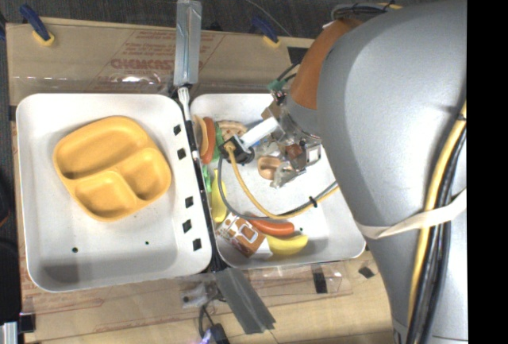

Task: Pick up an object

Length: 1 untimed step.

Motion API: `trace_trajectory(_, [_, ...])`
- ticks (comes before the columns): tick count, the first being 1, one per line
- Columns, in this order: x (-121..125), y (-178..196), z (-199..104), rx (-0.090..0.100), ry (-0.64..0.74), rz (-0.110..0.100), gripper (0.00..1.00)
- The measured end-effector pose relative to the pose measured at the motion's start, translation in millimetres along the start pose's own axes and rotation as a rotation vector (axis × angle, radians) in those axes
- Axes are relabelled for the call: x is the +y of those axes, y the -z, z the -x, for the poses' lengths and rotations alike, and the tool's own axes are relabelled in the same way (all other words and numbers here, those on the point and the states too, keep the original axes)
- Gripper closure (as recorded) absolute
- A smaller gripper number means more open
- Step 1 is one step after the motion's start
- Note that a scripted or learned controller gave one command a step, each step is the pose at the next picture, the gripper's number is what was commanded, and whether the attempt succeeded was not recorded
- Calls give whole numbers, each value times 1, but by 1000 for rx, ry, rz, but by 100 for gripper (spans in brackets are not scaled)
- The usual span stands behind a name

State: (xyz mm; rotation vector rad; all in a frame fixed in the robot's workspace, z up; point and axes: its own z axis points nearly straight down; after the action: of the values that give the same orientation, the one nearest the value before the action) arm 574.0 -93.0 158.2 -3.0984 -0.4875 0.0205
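1. The grey arm (397, 112) is reaching in from the right and is covering much of the right bin's far side; its orange band (311, 72) is sitting just above the wrist.
2. The left bin (48, 247) is holding a yellow divided tray (111, 168), which is lying slightly tilted toward the bin's upper left.
3. The right bin (337, 243) is holding the small items, and the arm's bulk is hiding its right wall.
4. The gripper (287, 164) is hanging low over the middle of the right bin; whether its fingers are spread or closed cannot be told, since cables and metal parts are cluttering that spot.
5. A tan, rounded piece (268, 168) is lying just beside the gripper on its left, close enough that contact cannot be ruled in or out.
6. A hot dog in a bun (208, 140) is leaning against the divider between the bins, left of the gripper and apart from it.
7. A yellow cable (246, 199) is looping across the bin floor between the gripper and the items at the near edge.
8. A red sausage (271, 226) is lying on a yellow banana (290, 245) near the bin's near wall, well below the gripper.
9. A small brown-and-white box (240, 235) is resting just left of the sausage, touching it.
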Motion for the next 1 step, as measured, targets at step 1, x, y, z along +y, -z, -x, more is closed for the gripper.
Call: trace_trajectory(1, [-35,98,-32,17,-78,6,100])
